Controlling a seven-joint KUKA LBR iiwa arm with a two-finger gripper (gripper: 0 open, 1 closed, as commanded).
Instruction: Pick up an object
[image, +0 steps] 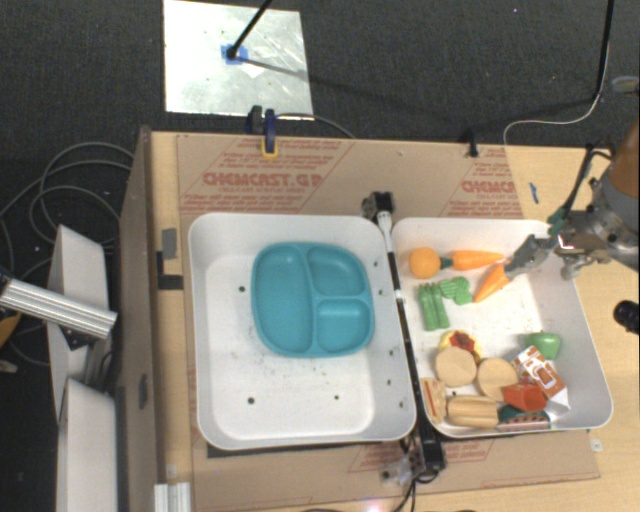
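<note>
Grey robot hand (527, 256) over the upper right part of the right shallow white bin (590, 372), its state I cannot tell, its tip just beside an orange plastic carrot (490, 283), teal divided plate (311, 299) in the left white bin (222, 400)

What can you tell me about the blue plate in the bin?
The blue plate is a teal tray with rounded corners, split into three sections: one tall section on the left and two smaller ones stacked on the right. It looks like smooth plastic. It lies flat, right way up, near the middle of the left white bin. No food sits in it, and it rests only on the bin's floor.
</note>
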